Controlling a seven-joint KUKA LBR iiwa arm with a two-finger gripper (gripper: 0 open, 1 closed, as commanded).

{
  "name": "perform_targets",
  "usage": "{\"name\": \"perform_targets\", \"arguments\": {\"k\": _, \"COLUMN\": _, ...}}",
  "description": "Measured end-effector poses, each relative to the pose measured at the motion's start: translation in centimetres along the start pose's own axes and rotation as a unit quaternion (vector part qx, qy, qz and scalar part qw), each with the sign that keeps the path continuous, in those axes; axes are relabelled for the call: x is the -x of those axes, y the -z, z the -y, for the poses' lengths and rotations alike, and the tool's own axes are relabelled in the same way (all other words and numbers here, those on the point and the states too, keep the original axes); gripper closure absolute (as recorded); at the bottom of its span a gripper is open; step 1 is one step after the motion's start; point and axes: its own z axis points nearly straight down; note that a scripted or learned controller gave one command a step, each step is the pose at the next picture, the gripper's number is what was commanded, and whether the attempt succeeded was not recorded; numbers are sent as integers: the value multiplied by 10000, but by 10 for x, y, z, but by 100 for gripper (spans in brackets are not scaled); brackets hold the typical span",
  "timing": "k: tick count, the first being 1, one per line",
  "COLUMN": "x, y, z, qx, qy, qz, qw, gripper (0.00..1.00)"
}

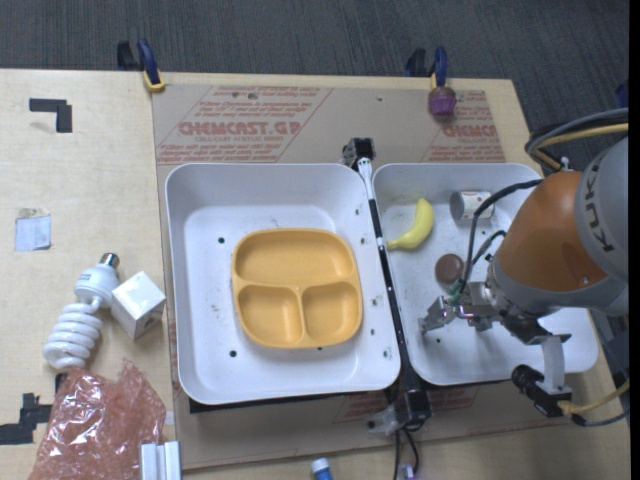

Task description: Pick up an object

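Camera view looks down on the table (90,168), where two white bins sit side by side. By my reading the pick is not yet made: the arm (560,238) reaches into the right bin (440,368) and its hand (440,316) sits low near the bin floor, but nothing shows between its fingers, and whether they stand wide or narrow I cannot tell from this angle. Lifting an object clear is all still to do.

The left bin (200,368) holds a yellow divided tray (297,288) lying flat near its middle. In the right bin, a banana (414,225) lies toward the upper left, a small white cup (468,204) on its side just beside it, and a brown round object (449,267) lies nearest the hand, just above it and apart from it. That brown piece looks the likeliest target.
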Motion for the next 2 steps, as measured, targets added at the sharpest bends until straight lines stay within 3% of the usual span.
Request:
{"name": "perform_targets", "arguments": {"k": 1, "x": 0, "y": 10, "z": -1, "qx": 14, "qy": -10, "qz": 2, "qw": 10000, "gripper": 100}}
{"name": "perform_targets", "arguments": {"k": 2, "x": -75, "y": 100, "z": -1, "qx": 9, "qy": 5, "qz": 4, "qw": 10000, "gripper": 100}}
